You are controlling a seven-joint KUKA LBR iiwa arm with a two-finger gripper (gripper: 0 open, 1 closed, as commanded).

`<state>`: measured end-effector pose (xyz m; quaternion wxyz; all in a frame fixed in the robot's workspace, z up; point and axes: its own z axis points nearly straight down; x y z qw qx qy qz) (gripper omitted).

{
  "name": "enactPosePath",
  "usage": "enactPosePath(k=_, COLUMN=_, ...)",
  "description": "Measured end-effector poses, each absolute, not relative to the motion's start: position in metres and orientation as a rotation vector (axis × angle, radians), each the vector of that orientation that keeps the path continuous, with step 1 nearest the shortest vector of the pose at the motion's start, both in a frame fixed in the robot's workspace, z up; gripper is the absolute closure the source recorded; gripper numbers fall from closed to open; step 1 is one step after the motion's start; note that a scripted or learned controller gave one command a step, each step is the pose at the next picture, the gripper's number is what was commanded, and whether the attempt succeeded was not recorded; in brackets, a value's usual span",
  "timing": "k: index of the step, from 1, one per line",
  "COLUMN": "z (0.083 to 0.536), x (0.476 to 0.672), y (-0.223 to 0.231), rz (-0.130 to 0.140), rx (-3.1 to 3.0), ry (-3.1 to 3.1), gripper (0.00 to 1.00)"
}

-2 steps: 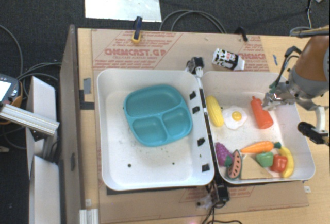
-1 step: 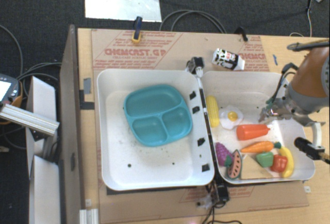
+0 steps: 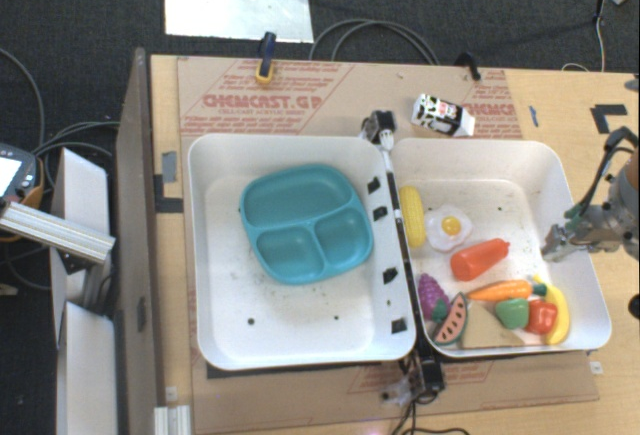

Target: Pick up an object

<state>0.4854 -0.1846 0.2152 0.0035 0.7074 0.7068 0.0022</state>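
Toys are gathered in the right bin (image 3: 520, 163), mostly toward its 6 o'clock end. Corn (image 3: 411, 216) lies along the divider at 9 o'clock, with a fried egg (image 3: 449, 225) just beside it. A red pepper (image 3: 479, 259) is seen at the bin's centre. Below it lie a carrot (image 3: 500, 291), purple grapes (image 3: 432, 296) and a watermelon slice (image 3: 451, 320). At 5 o'clock a green and red piece (image 3: 527, 314) is touched by a banana (image 3: 557, 314).

The hand (image 3: 560, 241) is seen at the bin's 3 o'clock rim, well apart from the toys. It is blurred and partly cut by the frame; whether it is apart or together cannot be told, and nothing is seen between its fingers.

The left bin (image 3: 225, 223) is occupied by a teal tray (image 3: 306, 222) with three compartments. On the desk (image 3: 330, 93), at 12 o'clock of the right bin, a small black-and-white carton (image 3: 442, 115) lies on its side.
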Motion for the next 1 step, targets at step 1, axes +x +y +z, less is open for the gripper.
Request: enactPosePath(k=1, z=0.2080, x=0.4871, y=-0.1842, rz=0.002, rx=2.219, ry=2.221, gripper=0.00)
